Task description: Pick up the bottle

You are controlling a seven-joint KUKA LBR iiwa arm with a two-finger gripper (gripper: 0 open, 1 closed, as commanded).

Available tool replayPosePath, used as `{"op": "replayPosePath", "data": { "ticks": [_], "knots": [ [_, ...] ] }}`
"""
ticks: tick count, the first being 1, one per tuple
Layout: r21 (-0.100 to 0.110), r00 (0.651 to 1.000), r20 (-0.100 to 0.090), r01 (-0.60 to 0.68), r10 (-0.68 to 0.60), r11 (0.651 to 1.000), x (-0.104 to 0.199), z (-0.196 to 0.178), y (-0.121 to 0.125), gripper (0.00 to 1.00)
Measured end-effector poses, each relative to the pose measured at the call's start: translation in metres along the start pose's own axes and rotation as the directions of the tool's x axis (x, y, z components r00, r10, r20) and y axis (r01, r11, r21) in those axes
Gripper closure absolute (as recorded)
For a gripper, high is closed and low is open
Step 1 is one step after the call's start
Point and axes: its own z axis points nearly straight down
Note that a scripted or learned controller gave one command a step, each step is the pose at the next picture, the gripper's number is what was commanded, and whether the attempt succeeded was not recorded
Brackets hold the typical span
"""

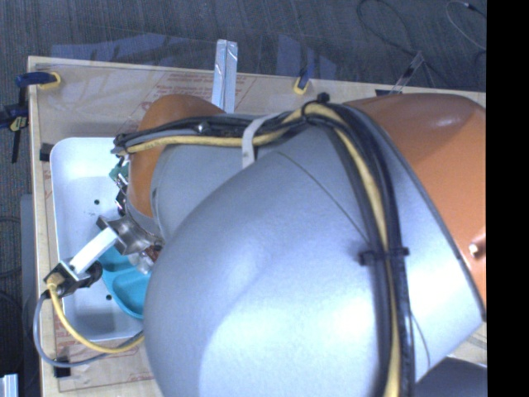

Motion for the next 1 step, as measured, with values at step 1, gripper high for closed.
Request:
{"op": "replayPosePath", "data": {
  "ticks": [1],
  "knots": [
    [-0.003,0.951,-0.005,-0.309,0.309,0.951,0.0034,-0.1159,-0.0029,1.00]
  ]
}}
